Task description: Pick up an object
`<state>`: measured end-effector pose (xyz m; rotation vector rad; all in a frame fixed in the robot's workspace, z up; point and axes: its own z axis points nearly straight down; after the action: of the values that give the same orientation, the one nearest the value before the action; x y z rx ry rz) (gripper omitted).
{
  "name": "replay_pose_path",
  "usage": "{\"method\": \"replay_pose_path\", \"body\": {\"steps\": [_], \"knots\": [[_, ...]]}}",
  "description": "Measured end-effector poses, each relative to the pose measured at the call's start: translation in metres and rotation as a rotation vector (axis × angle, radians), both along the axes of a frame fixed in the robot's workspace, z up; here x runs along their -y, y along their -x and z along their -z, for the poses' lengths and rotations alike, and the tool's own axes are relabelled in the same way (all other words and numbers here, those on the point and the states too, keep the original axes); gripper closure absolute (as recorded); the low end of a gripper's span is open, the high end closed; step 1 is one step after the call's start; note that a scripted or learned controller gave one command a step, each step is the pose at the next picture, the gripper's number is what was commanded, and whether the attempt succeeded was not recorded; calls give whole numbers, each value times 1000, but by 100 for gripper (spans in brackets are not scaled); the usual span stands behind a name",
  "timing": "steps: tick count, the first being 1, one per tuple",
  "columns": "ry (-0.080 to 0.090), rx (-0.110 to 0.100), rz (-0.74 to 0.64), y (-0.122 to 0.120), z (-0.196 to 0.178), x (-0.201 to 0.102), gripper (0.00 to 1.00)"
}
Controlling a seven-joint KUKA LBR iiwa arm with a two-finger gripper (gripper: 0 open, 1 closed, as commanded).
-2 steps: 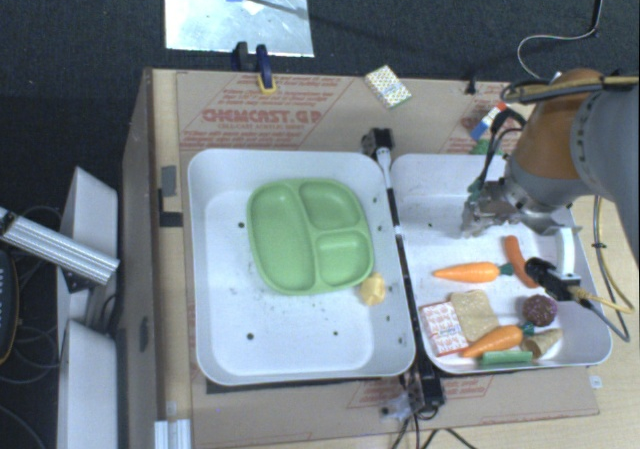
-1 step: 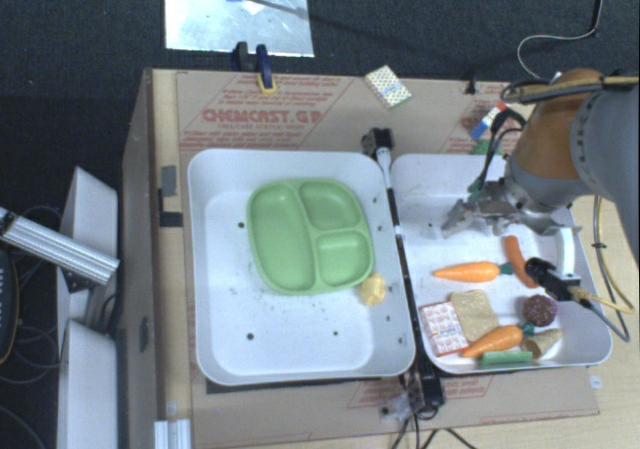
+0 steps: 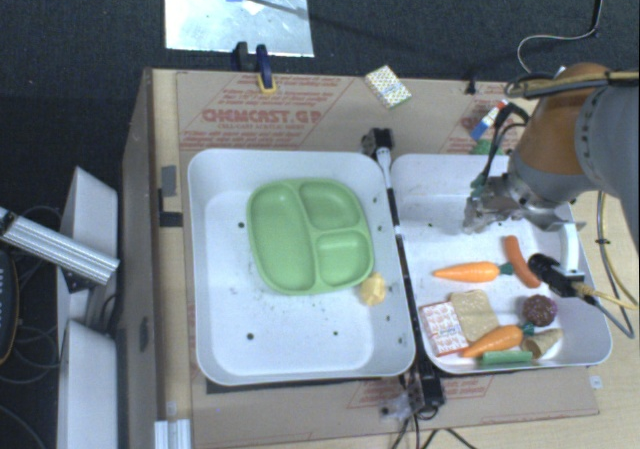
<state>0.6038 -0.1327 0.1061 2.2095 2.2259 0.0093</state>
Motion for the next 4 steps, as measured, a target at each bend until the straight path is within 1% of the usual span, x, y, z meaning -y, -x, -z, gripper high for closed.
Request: {"method": "replay_pose_path", "body": {"steps": [1,2,3,4], "knots": [[0,0,0,0,0,0,0],[0,-8,6,56,22,-17,0],[0,-5,6,55,12,-16,100],[0,-6,5,55,12,-16,0]]}}
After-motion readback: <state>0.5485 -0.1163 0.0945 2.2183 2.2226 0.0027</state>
